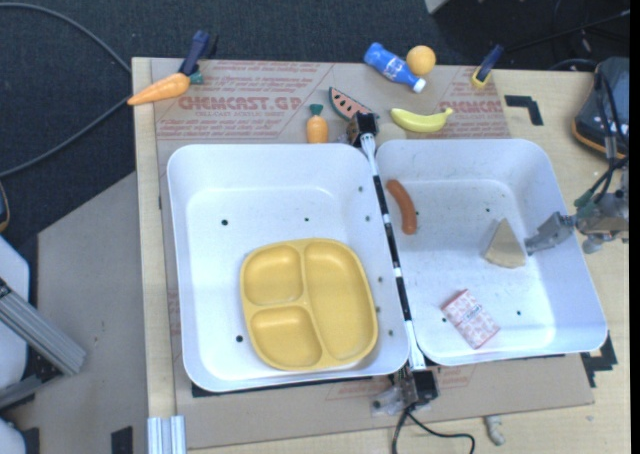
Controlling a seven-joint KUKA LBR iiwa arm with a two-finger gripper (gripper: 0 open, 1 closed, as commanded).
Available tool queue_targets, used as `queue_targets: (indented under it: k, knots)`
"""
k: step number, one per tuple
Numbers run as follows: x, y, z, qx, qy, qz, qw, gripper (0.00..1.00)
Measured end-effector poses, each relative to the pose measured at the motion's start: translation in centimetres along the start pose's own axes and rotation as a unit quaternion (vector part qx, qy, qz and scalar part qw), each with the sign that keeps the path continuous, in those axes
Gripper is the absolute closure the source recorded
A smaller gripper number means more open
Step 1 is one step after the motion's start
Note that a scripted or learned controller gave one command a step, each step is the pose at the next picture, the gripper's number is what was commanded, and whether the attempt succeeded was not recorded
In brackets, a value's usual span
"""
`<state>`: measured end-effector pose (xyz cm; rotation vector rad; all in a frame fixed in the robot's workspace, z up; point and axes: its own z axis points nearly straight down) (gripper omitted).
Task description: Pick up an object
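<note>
At right bin's (520,157) far edge: tool (553,232) touching tan wedge (505,245) (finger spread impossible to tell).

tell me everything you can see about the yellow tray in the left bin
The yellow tray is a rounded-corner plate that looks like smooth plastic, split by raised ridges into three compartments: two on its left, one long one on its right. It lies flat on the floor of the left bin, turned slightly askew, toward the bin's near side. Its near right corner comes close to the bin wall. Nothing sits in it.
</note>
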<state>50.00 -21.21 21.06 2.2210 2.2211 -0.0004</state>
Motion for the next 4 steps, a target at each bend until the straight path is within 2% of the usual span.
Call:
queue_targets:
  k: [1,2,3,4]
  knots:
    - [1.6,2.1,12.6,0.000,0.000,0.000,1.0000,0.00]
    - [6.2,7.7,12.6,-0.001,0.000,-0.001,1.0000,0.00]
    - [11.7,10.4,12.4,-0.001,0.000,0.000,1.0000,0.00]
    - [11.7,10.5,11.4,-0.002,-0.001,-0.001,1.0000,1.00]
